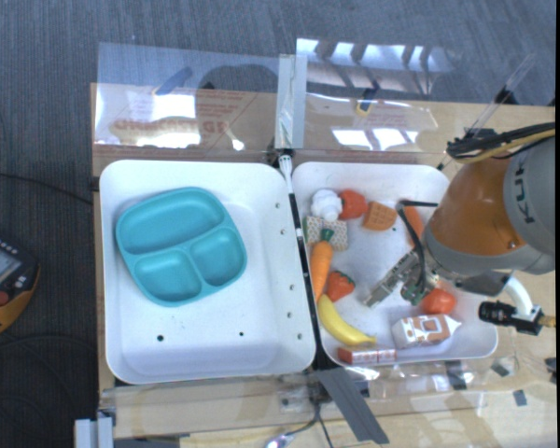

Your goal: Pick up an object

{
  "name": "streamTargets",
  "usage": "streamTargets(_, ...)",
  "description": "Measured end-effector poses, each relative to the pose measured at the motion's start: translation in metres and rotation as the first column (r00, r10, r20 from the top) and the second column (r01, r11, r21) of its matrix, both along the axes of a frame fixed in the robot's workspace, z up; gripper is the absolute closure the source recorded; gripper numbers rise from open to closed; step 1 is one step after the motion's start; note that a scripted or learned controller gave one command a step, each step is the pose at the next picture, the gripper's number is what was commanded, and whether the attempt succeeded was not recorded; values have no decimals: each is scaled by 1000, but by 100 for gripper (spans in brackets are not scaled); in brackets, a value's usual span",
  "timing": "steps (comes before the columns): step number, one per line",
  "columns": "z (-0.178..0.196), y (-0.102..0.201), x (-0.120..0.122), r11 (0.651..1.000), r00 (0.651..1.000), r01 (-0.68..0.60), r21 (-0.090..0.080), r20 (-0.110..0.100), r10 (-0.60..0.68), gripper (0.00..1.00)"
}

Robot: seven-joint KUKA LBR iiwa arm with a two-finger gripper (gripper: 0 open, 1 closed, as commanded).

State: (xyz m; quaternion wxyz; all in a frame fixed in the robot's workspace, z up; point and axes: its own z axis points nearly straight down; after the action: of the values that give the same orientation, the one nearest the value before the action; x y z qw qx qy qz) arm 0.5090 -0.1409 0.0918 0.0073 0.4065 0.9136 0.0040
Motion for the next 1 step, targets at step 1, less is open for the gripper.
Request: streamTargets(1, 0, -55, 41, 893, 893, -451, -12, -4, 451, 100)
